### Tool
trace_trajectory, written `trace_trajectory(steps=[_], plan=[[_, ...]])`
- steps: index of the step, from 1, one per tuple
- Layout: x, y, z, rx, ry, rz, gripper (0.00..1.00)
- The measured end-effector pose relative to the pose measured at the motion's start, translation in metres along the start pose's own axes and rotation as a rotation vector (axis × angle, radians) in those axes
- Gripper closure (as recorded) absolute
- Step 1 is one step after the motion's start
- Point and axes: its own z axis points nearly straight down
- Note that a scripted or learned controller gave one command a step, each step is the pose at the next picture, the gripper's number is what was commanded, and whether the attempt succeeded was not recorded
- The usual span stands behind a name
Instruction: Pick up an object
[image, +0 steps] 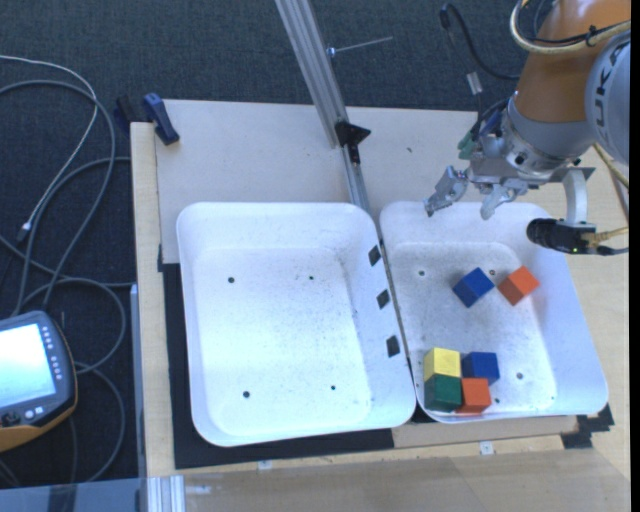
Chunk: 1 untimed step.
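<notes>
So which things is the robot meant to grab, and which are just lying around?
For the job:
- blue block
- orange block
- yellow block
- green block
- second blue block
- second orange block
- right bin holding them
- gripper, fingers open, holding nothing

Just lying about:
- left bin
- handheld screen
- cables
- blue clamp

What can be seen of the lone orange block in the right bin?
The orange block is a small cube with a matte, evenly coloured surface, possibly painted wood or foam. It lies flat on the floor of the right bin, turned at an angle to the bin's walls, in the far half. A blue block sits just beside it toward the left bin; whether they touch is unclear. The gripper hangs above the bin's far rim, apart from it.
</notes>
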Motion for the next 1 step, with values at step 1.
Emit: trace_trajectory(steps=[1], plan=[[-0.0484,-0.0236,0.1147,0.01,-0.001,0.005,0.0]])
